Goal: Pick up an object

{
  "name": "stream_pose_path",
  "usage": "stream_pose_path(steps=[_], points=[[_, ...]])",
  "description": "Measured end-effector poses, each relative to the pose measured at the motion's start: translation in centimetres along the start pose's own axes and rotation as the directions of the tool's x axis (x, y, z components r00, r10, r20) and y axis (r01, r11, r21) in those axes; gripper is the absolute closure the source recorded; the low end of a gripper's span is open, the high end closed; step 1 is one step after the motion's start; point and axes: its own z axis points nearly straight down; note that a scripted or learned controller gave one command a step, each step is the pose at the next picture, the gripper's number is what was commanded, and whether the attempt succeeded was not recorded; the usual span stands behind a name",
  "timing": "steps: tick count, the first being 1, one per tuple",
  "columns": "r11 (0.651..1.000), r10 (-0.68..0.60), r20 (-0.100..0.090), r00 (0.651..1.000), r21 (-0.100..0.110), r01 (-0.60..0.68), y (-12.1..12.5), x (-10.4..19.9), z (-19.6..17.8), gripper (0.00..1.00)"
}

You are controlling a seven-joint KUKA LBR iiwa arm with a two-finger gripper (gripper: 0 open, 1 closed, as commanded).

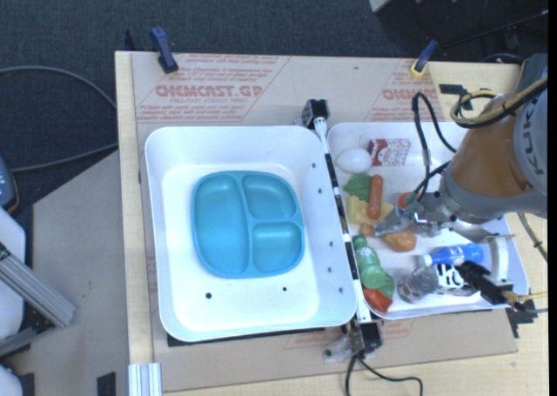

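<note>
The right bin (383, 128) holds a pile of small objects. At its back lie a white egg (353, 160) and a red-and-white carton (388, 152). Further forward are a green leafy piece (358, 185), an orange sausage (375, 196) and a yellow piece (359, 211). My gripper (402, 222) is low in the middle of this bin, just above an orange-brown round item (401, 242) and right of the sausage. Nothing is visibly held.
A green bottle (372, 268) and a red piece (378, 300) lie along the right bin's left wall. A blue bottle (452, 255) and a silvery object (422, 283) sit near its front. The left bin (174, 168) holds a blue divided plate (248, 223). Cables hang by the arm.
</note>
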Motion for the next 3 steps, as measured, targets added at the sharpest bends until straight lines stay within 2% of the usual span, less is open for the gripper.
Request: stream_pose_path(steps=[1, 2, 3], points=[[1.000, 0.001, 0.002, 1.000, -0.004, -0.001, 0.1, -0.1, -1.0, 1.00], [1.000, 0.001, 0.002, 1.000, -0.003, -0.001, 0.1, -0.1, -1.0, 0.00], [1.000, 0.002, 0.005, 1.000, 0.007, -0.003, -4.2, 2.9, 0.4, 0.00]])
